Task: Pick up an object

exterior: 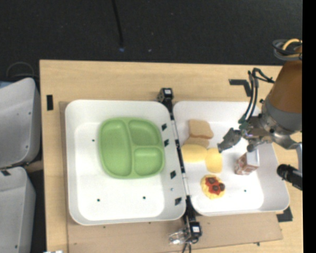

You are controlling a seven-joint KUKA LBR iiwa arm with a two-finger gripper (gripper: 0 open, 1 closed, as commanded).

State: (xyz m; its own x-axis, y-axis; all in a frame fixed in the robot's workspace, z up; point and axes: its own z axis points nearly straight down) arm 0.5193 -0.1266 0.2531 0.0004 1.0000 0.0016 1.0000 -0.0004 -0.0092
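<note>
The right bin [263, 196] holds several food items. A tan bread slice [199, 129] lies at its upper left, with a pale yellow block [194, 153] and a yellow cylinder [214, 161] below it. A small round pizza [213, 186] lies near the front. A brown and pink piece [246, 164] sits toward the right. My gripper [240, 143] hangs over the bin's middle right, open, with nothing between its fingers. Its left finger [229, 139] points toward the yellow cylinder, and the right finger [252, 146] is just above the brown and pink piece.
The left bin [84, 194] holds a green divided plate [131, 147]. A ridge with black clips [175, 152] separates the two bins. The arm's orange band [289, 86] and cables rise at the right edge. A black part [288, 174] sticks in at the bin's right rim.
</note>
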